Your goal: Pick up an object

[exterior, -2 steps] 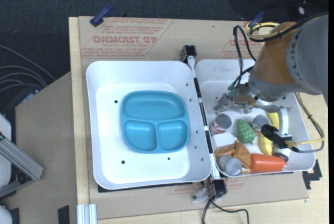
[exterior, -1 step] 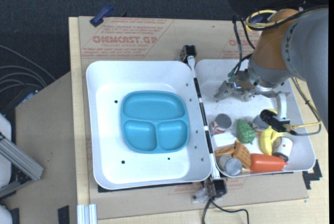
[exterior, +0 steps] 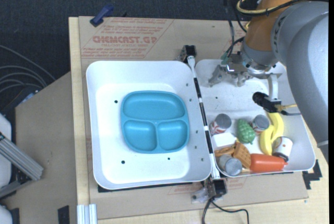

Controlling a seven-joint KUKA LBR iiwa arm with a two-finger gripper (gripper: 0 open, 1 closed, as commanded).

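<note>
end effector near right bin far edge | finger state unclear

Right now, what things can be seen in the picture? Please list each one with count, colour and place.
bins: 2, white, side by side on the bench
divided plate: 1, blue, middle of left bin
banana: 1, yellow, right bin, near right wall
carrot: 1, orange, right bin, front edge
green toy: 1, green, right bin, left of banana
waffle piece: 1, tan, right bin, beside carrot
clip: 1, blue, bench's far left corner
arm: 1, grey with orange band, from the right
gripper: 1, grey, above right bin's far end
</note>
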